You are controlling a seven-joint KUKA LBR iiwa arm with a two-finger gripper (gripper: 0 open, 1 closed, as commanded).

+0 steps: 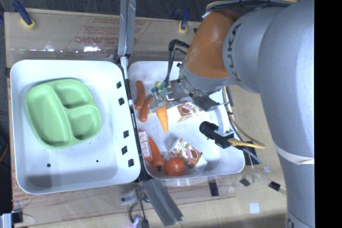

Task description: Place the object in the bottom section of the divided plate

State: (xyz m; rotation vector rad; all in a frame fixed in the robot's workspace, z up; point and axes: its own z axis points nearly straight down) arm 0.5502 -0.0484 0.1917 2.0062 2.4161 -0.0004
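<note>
The green divided plate point(61, 111) lies in the left bin point(32, 168), toward that bin's upper left, with one long section along its left side and two smaller sections on its right. All three sections are bare.

The loose things are all in the right bin point(235, 165), in the centre of the frame. An orange carrot point(163, 118) lies near the bin's middle, its tip pointing toward the bottom of the frame. Just to its right sits a small white carton point(184, 112) with a red print. To the left, close to the wall between the bins, are two reddish sausage-shaped pieces point(142, 100). Lower down lie another carrot point(154, 151), a red tomato point(175, 167) and a second printed carton point(187, 153), all near the bin's bottom edge.

The arm point(267, 50) comes in from the right of the frame and bends down over the right bin, its orange band point(214, 48) facing the camera above the bin's upper part. The gripper point(166, 92) reaches toward the left and sits low just above the first carrot's thick end, beside the carton. The wrist body hides much of it, so I cannot tell how far apart its parts stand or whether it has hold of anything. A black fitting point(214, 133) with a cable hangs below the wrist over the bin's right side.
</note>
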